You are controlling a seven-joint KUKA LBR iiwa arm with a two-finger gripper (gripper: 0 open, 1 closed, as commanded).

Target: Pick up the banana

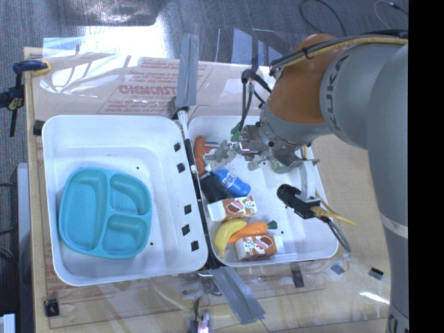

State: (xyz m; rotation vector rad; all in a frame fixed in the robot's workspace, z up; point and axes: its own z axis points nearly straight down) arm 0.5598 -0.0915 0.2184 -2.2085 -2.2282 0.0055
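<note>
The yellow banana (pixel 226 234) lies near the front left corner of the right bin (pixel 316 245). An orange carrot (pixel 251 230) rests against its right side. My gripper (pixel 220 152) hovers over the back left part of the same bin, close to a red sausage (pixel 200 151), and well behind the banana. Nothing shows in its grasp.
Between gripper and banana lie a blue bottle (pixel 234 182), a black block (pixel 212 189) and a small printed carton (pixel 240 207). A second carton (pixel 259 247) sits in front of the carrot. The left bin (pixel 69 134) holds a teal divided tray (pixel 105 212).
</note>
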